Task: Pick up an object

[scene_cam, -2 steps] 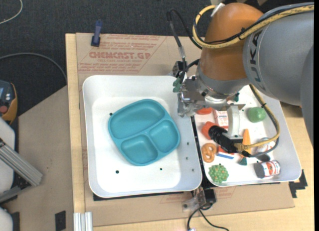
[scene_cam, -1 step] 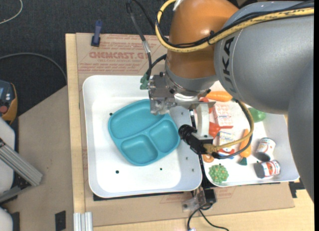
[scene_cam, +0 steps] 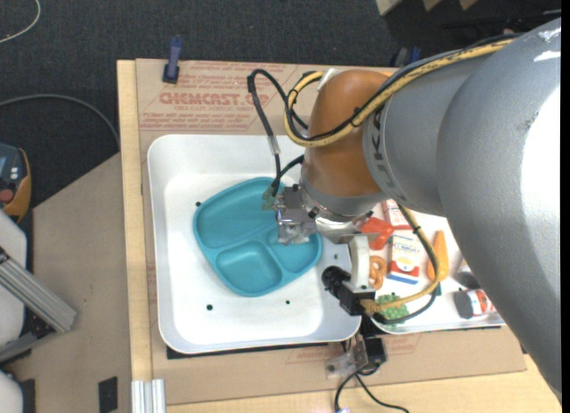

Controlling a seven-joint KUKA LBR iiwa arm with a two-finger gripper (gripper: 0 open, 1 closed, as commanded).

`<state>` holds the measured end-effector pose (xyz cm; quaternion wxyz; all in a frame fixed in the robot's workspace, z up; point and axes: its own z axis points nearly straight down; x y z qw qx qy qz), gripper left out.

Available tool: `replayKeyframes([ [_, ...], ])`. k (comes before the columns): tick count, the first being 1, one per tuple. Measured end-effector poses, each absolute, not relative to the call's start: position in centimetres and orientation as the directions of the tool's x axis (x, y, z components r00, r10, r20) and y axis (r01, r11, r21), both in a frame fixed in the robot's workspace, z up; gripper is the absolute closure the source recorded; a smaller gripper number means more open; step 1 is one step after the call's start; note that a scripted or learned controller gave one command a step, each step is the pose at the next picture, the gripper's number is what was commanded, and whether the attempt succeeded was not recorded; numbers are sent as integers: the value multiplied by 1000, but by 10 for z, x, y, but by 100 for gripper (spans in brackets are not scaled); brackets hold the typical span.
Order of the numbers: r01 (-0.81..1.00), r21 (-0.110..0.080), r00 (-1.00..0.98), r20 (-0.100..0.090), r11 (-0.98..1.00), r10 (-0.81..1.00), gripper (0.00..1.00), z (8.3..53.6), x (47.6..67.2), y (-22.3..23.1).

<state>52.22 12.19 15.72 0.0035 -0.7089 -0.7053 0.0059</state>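
White bins: two, the left bin [scene_cam: 169,251] at the centre of the frame, the right bin [scene_cam: 463,318] at the lower right, mostly covered by the arm.
Blue divided trays: one [scene_cam: 236,233], in the left bin, with three compartments.
Robot arms: one [scene_cam: 427,135], entering from the right of the frame.
Small items in the right bin: several, orange, red and green; too hidden to count.
Blue clamps: one [scene_cam: 172,60], at the bench's upper left edge.

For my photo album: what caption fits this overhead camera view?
Robot arm's gripper poised over a blue divided plate in the left white bin.
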Motion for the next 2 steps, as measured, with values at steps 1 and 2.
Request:
replayKeyframes([
  [1,1000,20,-1,4,1,1000,100,398,528,106],
  [2,1000,3,-10,3,10,1000,100,396,507,185],
])
